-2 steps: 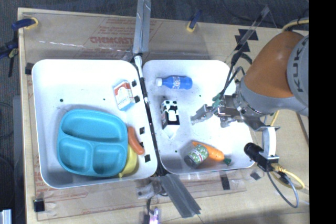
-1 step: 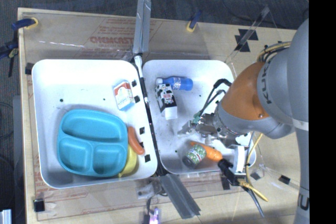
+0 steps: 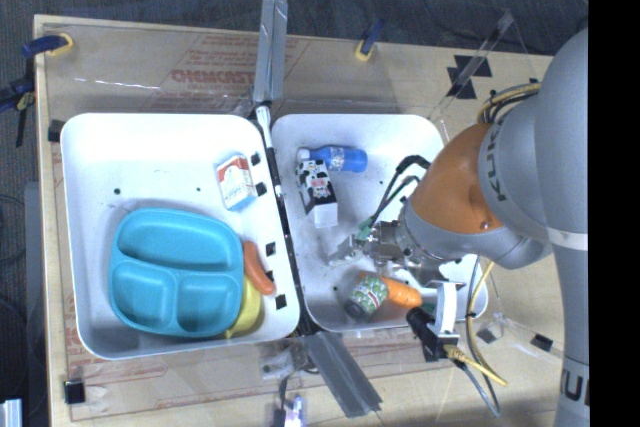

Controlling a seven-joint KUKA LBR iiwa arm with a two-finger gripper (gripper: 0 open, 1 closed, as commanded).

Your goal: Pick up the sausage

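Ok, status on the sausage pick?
End effector low in right bin. Sausage in left bin, beside blue tray. Divider wall between them.

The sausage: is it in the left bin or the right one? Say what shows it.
In the left bin. The sausage lies at that bin's right wall, between the blue tray and the divider.

The grey arm [image 3: 560, 155] enters from the right edge of the view and bends down and to the left. Its orange band [image 3: 460, 190] sits just above the wrist, with black cables looping off the band's left side. Below the band the wrist tilts low, carrying the pincer [image 3: 362, 240] at its lower-left end, pointing left.
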